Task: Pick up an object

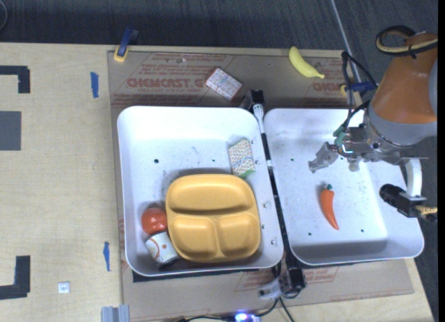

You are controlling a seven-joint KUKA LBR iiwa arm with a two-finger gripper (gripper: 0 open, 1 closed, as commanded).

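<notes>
Claw (338,158) above carrot (328,206) (open floor around)

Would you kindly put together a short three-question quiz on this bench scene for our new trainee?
1. True or false: the carrot lies in the same bin as the yellow divided tray.
2. Which thing lies outside both bins, on the board behind them? A) the banana B) the red ball C) the carrot
3. Fill in: the gripper hangs over the ____ bin in the camera view.

Key
1. False: the carrot lies alone in the right bin; the tray sits in the left bin.
2. A
3. right, above and apart from the carrot.
</notes>
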